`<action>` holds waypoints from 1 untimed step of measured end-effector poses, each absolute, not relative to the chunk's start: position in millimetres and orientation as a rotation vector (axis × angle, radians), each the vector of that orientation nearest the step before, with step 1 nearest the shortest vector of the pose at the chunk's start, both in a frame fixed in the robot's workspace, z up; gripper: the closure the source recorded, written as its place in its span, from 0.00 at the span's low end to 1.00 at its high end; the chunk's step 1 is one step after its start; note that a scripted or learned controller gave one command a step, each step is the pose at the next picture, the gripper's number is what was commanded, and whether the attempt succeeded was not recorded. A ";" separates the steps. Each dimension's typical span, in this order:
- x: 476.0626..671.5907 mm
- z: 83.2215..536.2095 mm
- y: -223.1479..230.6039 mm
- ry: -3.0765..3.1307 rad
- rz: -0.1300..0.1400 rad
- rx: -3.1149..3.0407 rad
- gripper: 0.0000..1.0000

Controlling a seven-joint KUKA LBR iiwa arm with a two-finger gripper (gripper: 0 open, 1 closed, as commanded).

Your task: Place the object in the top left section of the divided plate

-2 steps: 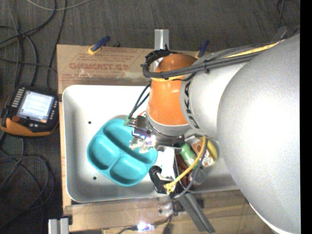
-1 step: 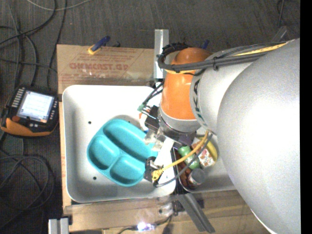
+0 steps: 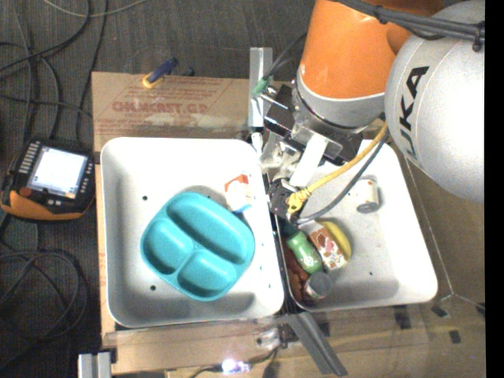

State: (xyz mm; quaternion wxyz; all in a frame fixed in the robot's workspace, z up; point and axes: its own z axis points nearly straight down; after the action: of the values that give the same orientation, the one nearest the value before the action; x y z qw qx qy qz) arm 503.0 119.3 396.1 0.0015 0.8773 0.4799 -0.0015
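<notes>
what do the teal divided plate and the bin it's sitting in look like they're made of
Divided plate: likely moulded plastic, with uniform teal colour, a soft sheen and rounded ridges. Left bin: probably plastic too, though painted metal is possible; smooth matte white with rounded corners.

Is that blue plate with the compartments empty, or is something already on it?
Empty. All sections of the blue divided plate show bare blue; the small red-and-white object sits beside its upper rim.

Dark floor [image 3: 181, 14], loose cables [image 3: 47, 46] (black), cardboard sheet [image 3: 169, 109]
</notes>
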 end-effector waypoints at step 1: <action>483.1 274.7 98.1 0.847 -0.010 3.022 1.00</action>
State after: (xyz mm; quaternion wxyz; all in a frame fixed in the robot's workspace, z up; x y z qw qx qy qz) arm 483.1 98.1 274.7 0.0015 0.9629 0.2700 -0.0032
